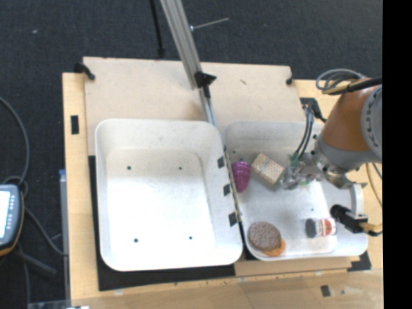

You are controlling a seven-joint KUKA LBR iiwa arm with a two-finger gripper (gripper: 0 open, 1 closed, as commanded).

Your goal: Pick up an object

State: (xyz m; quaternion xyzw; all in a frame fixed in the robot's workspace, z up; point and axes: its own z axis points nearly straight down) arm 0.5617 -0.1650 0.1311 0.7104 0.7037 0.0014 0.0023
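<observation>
Right now your arm (347, 131) reaches in over the right bin (278, 132) of the two white bins on the surface, its tool (293, 177) low near the middle of that bin. You cannot tell from this slanted look whether the tool is parted or closed, and nothing can be made out in its grip.

Just beside the tool, toward the left bin (161, 195), lies a tan speckled block (267, 168); whether they touch is unclear. A small purple object (241, 174) sits against the right bin's left wall, next to the block. At that bin's near edge you have a round brown disc with an orange rim (266, 237), and closer to the near right corner a small white bottle with a red band (320, 227) lying on its side.
</observation>
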